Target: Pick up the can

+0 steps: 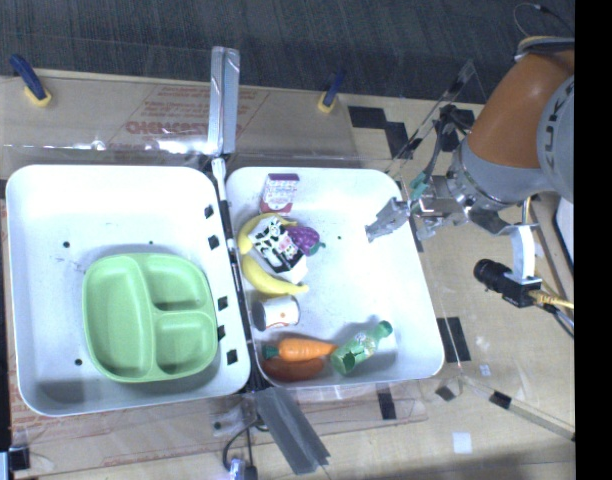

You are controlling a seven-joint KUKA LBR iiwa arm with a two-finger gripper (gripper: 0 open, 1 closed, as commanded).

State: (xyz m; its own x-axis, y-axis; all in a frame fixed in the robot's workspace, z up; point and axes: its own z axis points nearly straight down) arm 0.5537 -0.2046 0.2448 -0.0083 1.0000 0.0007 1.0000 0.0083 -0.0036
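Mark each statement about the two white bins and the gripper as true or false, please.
1. The green three-compartment plastic tray lies in the left white bin. True.
2. The yellow banana lies in the left bin. False: it lies in the right white bin.
3. The orange carrot lies near the right bin's front edge. True.
4. The small can with the pink label is between the two-finger gripper fingers. False: it sits apart, at the bin's far wall.
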